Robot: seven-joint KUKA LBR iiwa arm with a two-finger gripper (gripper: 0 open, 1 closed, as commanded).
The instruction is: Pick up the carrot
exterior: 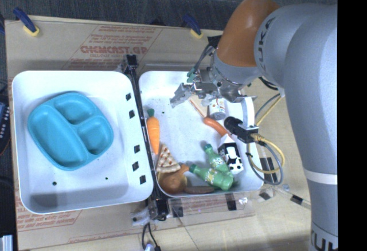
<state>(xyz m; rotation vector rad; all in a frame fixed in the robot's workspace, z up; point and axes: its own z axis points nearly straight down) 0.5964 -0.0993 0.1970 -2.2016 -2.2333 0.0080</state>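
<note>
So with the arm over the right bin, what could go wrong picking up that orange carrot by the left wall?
The orange carrot lies right along the right white bin's left wall, so a finger may strike the wall. The waffle-patterned wedge touches its lower end and could be dragged along. The gripper sits up and right of it, apart.

The gripper (pixel 184 94) looks like bare grey metal with a dull sheen. Below its fingers, the carrot (pixel 153 134) appears as smooth orange plastic with a slight gloss. Farther below and to the right of the fingers, the green bottle (pixel 213 171) is shiny, translucent-looking plastic. The right bin (pixel 172 81) beneath the fingers is smooth white plastic, faintly speckled. Left of the fingers, the blue divided tray (pixel 69 128) looks like matt plastic. The board (pixel 109 43) behind is matt brown cardboard.
</note>
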